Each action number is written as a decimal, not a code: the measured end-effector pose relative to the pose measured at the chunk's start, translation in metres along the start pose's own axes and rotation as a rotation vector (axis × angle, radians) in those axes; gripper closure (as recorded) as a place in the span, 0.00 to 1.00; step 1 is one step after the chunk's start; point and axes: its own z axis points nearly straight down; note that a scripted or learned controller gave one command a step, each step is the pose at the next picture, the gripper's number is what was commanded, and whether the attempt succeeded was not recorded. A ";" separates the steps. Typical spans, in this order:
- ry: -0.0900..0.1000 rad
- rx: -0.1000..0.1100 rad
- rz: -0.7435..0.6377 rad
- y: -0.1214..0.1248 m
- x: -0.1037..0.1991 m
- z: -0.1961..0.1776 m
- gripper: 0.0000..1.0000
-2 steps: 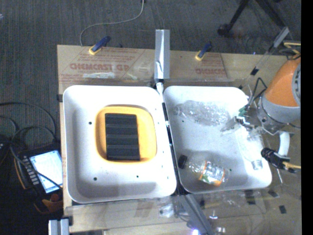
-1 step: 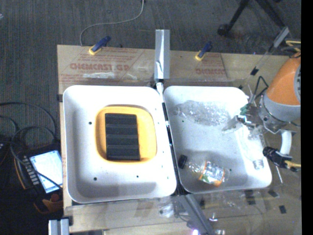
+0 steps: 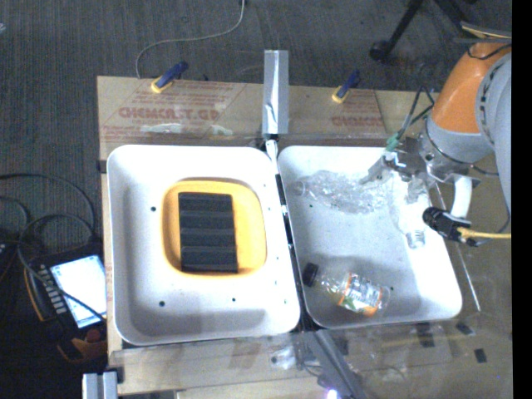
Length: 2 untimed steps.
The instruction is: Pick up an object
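In the right bin, a clear plastic bottle with an orange label and a black cap lies on its side near the front wall. A crumpled piece of clear plastic lies across the back of that bin. In the left bin sits a yellow dish holding a black ridged block. My gripper hangs over the right side of the right bin, just right of the clear plastic and well behind the bottle. Nothing shows in its grasp.
The grey arm with its orange band enters from the upper right. A metal post stands behind the wall between the bins. Two blue-and-yellow clamps hold the brown board at the back. Cables and a device lie on the floor to the left.
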 end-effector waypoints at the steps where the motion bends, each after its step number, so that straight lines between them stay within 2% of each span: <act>1: 0.000 0.002 0.058 0.028 0.101 0.006 1.00; 2: -0.009 0.002 0.059 0.029 0.099 -0.003 1.00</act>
